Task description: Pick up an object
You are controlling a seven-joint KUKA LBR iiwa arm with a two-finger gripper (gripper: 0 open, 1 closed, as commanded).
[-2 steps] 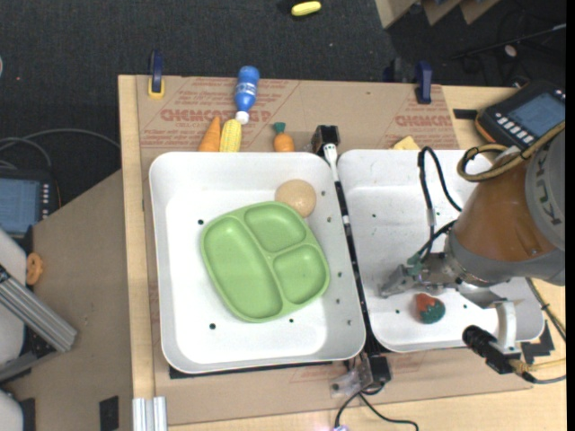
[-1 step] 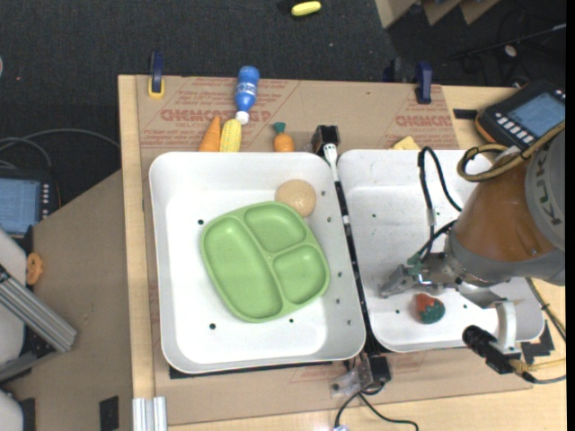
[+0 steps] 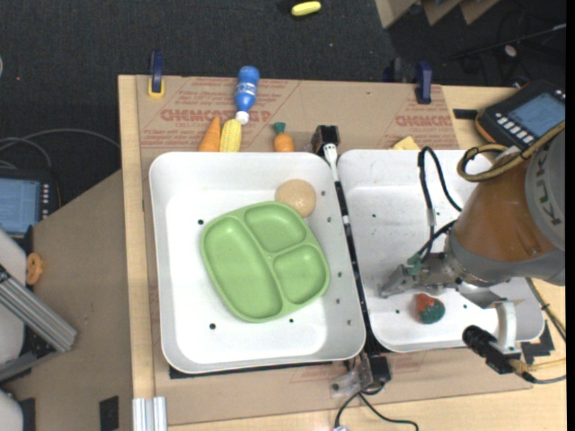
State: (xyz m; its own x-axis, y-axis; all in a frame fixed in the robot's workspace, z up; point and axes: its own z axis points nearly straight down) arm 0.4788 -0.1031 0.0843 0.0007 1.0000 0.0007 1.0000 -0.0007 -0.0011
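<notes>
A small red and green toy point(image 3: 429, 309), like a strawberry, lies in the right bin point(image 3: 386, 187) near its front edge. My gripper point(image 3: 396, 283) hangs low over that bin, just up and left of the toy, pointing left. The grey and orange arm point(image 3: 503, 223) covers the bin's right side. In the left bin point(image 3: 180, 241) a green divided plate point(image 3: 263, 259) lies flat, and a beige round object point(image 3: 296, 196) rests at its far right corner.
Behind the bins on the cardboard lie a blue-and-white bottle point(image 3: 246, 89), a corn cob point(image 3: 231, 135), a carrot point(image 3: 210, 136) and a smaller carrot point(image 3: 283, 139). A black cable point(image 3: 429, 187) loops over the right bin. A handheld pendant point(image 3: 526, 115) sits at far right.
</notes>
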